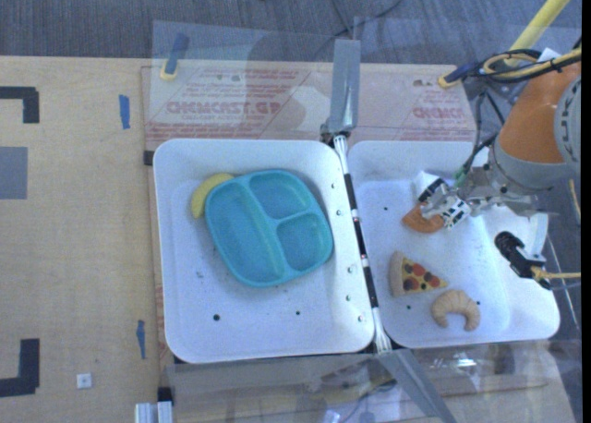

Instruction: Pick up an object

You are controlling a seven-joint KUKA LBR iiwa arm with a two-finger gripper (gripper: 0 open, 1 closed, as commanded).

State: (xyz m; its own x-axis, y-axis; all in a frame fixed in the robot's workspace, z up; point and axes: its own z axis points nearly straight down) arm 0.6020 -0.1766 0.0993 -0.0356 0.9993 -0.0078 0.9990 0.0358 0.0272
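Orange wedge [417, 222], the likeliest object for the pick, is seen lying on the floor of the right bin [503, 318], right of the frame's centre. The pincer [447, 207] is set low at the wedge's upper right edge, touching it or just above it; which of the two cannot be settled from this slanted view. Whether the pincer is wide or narrow cannot be told either, since its tip reads only as a small cluster of black and white parts against the white bin. No object is shown lifted or gripped, so the pick is judged not yet done: the approach appears made, while the grasp and the lift are left. Below the wedge a pizza slice [414, 275] is laid flat, and a croissant [457, 308] is found just beside it toward the lower right; both lie apart from the pincer. Further out, in the left bin [277, 320], a blue divided plate [268, 225] is placed near the middle. A banana [203, 192] is tucked at the plate's upper left rim and partly covered by it, so its full length is hidden. The arm [540, 130] is cut off at the right edge of the frame. What the wedge represents is hard to make out, part of it being covered by the pincer.
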